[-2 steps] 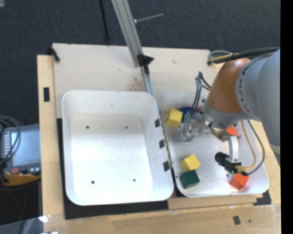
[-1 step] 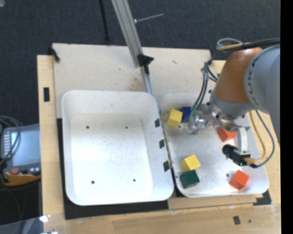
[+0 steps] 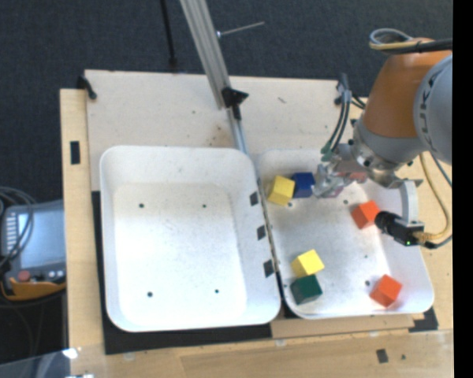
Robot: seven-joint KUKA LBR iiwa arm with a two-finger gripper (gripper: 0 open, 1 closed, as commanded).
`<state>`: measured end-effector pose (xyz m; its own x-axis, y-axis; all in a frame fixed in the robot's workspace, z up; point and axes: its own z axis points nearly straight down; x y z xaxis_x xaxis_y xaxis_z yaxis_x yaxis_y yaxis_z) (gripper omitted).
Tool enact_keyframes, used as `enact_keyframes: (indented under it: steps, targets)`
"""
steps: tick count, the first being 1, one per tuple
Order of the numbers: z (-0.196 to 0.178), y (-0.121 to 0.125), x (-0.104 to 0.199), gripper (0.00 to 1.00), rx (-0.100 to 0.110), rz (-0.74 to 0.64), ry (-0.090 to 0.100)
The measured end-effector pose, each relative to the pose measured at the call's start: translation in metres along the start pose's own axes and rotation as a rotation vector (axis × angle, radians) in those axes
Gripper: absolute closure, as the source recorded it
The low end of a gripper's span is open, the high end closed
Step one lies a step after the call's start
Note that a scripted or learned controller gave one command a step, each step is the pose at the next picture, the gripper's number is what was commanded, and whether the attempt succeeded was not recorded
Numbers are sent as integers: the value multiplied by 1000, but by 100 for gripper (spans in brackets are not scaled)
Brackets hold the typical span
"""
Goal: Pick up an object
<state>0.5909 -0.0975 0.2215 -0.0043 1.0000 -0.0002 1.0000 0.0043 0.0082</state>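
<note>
The right bin (image 3: pixel 402 302) holds several cubes. A yellow cube (image 3: pixel 281 190) lies at its far left, touching a blue cube (image 3: pixel 303 183) on its right. My gripper (image 3: pixel 329 182) sits low just right of the blue cube, close against it; whether it touches is unclear. An orange cube (image 3: pixel 365 214) lies right of the gripper. Near the bin's front sit a second yellow cube (image 3: pixel 307 263), a dark green cube (image 3: pixel 306 289) and another orange cube (image 3: pixel 386 290).
The left bin (image 3: pixel 181 239) stands beside the right one, with a ridge between them. A slanted metal pole (image 3: pixel 209 50) rises behind the bins. Cables and a black connector (image 3: pixel 398 227) hang from the wrist over the right bin.
</note>
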Motion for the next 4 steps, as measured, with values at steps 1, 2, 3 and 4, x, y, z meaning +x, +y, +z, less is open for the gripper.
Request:
enact_keyframes:
  steps: [1,2,3,4]
  targets:
    - [-37,2,0,100,2,-1,1]
    - [-36,-4,56,100,7,-2,0]
    - [-20,1,105,100,10,-1,0]
    - [-8,7,158,100,11,-2,0]
